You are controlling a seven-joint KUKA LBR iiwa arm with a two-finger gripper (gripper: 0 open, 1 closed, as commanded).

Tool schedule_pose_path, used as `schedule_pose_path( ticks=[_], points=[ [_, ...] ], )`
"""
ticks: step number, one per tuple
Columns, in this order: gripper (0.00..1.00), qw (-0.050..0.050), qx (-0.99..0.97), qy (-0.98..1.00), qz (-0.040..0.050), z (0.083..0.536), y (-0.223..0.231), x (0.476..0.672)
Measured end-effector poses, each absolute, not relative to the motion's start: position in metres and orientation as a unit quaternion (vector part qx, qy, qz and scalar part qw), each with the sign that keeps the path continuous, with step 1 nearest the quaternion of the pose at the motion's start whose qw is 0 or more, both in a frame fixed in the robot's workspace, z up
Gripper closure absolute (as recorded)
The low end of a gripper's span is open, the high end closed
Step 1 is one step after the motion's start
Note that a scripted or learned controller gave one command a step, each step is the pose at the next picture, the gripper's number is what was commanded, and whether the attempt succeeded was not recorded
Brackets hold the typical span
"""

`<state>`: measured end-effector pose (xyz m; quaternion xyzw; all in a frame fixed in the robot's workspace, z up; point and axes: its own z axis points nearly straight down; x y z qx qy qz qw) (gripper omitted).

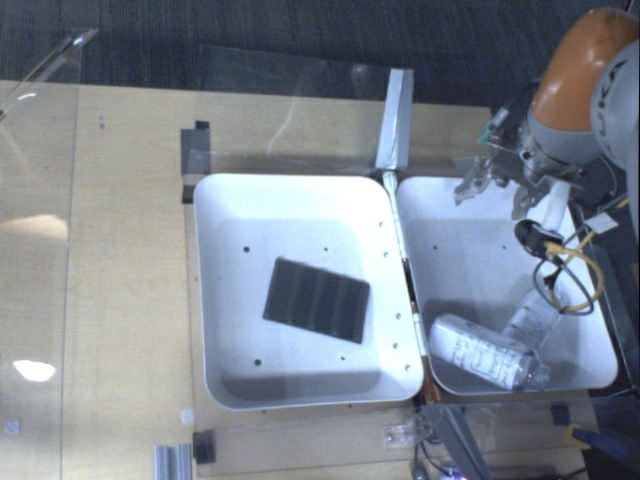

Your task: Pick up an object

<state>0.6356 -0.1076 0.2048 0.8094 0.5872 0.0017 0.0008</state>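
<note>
A dark ribbed rectangular pad [317,299] lies flat in the middle of the left bin [225,218]. In the near part of the right bin [440,238], a clear plastic bottle [484,352] lies on its side. My gripper [495,196] hangs over the far side of the right bin, well behind the bottle. Its fingers [469,188] are spread open with nothing between them.
A clear plastic piece [535,318] leans against the right bin's right wall, just beyond the bottle. A looped cable [560,268] hangs from the wrist above that wall. A grey divider post [395,118] stands behind the gap between the bins.
</note>
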Motion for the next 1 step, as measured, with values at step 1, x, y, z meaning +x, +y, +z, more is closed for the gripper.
schedule_pose_path(
  ticks=[1],
  points=[
    [0.00, 0.003, 0.772, 0.636, 0.0021, 0.2703, -0.1798, 0.6247]
  ],
)
